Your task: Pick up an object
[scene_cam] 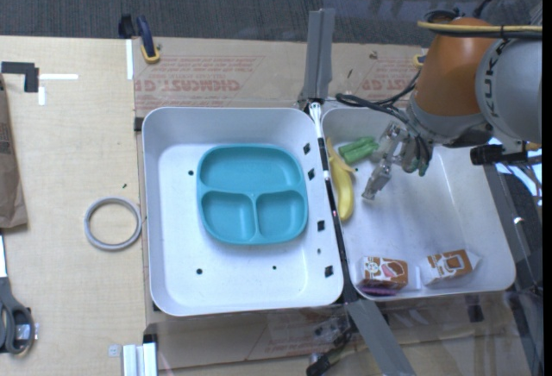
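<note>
The curved yellow banana [343,186] lies along the right white bin's [483,279] left wall; light, soft-skinned, best pinched mid-length. The hand [377,184] hovers beside it, whether released or clenched I cannot tell

Turquoise divided plate [254,194], yellow banana [343,186], green object [356,148], white bins [164,219].

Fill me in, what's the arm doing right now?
The KUKA arm reaches into the right bin, its gripper hanging above the bin floor beside the banana and a green object. Nothing sits between its fingers, so no pick yet. Two small snack packs lie at the bin's near edge. The left bin holds a teal divided plate.
</note>
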`<state>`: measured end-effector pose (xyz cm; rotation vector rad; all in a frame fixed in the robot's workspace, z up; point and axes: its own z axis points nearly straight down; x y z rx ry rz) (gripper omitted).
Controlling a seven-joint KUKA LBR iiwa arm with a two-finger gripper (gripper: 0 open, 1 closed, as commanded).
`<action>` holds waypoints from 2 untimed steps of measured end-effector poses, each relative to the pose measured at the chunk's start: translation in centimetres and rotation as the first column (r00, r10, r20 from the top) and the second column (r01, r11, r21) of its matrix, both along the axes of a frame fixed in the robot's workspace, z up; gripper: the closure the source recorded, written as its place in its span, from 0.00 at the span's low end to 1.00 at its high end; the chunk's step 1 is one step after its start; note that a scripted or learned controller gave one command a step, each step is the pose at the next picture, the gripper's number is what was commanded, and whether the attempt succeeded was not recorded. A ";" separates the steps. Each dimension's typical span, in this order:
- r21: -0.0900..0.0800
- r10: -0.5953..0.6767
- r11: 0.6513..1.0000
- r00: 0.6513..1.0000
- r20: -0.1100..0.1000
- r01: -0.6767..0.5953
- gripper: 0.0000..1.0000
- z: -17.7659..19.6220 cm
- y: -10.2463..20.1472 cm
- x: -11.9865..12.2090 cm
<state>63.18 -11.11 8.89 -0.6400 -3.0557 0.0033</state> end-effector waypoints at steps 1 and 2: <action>-0.002 0.095 0.996 0.995 0.020 -0.095 0.00 0.2 -2.0 -3.7; -0.001 0.091 0.996 0.996 0.022 -0.091 1.00 1.0 -2.0 -3.6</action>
